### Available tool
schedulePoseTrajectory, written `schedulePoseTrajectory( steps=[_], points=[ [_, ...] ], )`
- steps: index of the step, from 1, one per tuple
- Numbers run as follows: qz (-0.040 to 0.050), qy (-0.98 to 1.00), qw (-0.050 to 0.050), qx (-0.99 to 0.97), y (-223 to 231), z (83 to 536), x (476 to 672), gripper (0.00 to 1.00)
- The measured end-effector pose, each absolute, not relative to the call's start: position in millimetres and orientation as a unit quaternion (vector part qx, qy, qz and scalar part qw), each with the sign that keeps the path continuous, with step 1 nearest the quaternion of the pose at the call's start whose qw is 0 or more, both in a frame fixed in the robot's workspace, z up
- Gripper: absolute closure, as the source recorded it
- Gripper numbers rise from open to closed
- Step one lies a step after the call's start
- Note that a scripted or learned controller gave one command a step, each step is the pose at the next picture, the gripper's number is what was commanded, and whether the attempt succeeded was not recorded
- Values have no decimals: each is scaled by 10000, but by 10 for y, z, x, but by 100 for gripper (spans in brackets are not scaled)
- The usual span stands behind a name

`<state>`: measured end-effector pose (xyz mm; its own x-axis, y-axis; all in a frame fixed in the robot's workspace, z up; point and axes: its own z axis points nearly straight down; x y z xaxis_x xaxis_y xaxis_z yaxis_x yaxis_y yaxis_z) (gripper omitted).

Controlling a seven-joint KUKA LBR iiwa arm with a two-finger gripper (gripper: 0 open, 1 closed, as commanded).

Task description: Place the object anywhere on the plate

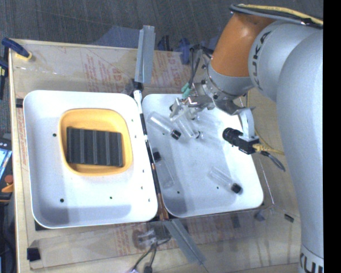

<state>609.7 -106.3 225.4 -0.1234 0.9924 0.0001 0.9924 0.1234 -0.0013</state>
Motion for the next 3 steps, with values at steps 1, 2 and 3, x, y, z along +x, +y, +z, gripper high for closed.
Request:
schedulePoseTrajectory(
  steps=[1, 2, 3],
  points=[
    [15, -8360, 23, -5487, -366, 1906, 6281, 100],
    [15, -8359, 21, -5488, -368, 1908, 6281, 0],
    [15, -8367, 16, -5477, 153, 1910, 6010, 0]
  ],
)
